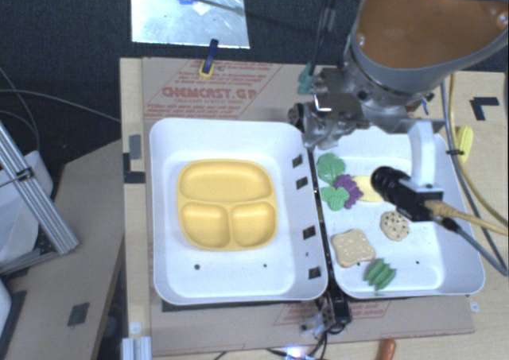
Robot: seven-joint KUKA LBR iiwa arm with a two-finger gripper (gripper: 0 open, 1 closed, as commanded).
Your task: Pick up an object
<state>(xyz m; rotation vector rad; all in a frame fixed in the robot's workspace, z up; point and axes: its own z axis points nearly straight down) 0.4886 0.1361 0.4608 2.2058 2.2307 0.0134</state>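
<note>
Wrist housing: my orange band and grey collar (pixel 413 40) sit closest to the lens, at the 1 o'clock corner of the camera view, blocking the far end of the right bin.
Gripper: my gripper (pixel 322 134) hangs below the collar over the far-left corner of the right bin (pixel 453 275), close to the divider between the bins. Whether its tips are spread or closed I cannot tell; the mechanism is dark and crowded there. Nothing is seen between them.
Candidate objects: all lie in the right bin. Green leafy piece (pixel 329 166) sits just at 6 o'clock of my gripper; purple grape cluster (pixel 347 187) touches it at its 5 o'clock; yellow piece (pixel 367 189) lies beside the grapes at their 3 o'clock.
Further objects: round cookie (pixel 394 226), toast slice (pixel 352 247) and green pea pod (pixel 379 273) lie nearer the front rim, at 5 to 6 o'clock of the grapes.
Left bin: left bin (pixel 171 271) holds a yellow divided plate (pixel 227 204), well apart from my gripper.
Step in hand: judged as approach, positioning above the bin; no pick yet made.
Next move: judged to need a short shift toward 6 o'clock over the leafy piece, then descent with tips straddling one item, clear of the bin wall and of the tightly grouped neighbours.
</note>
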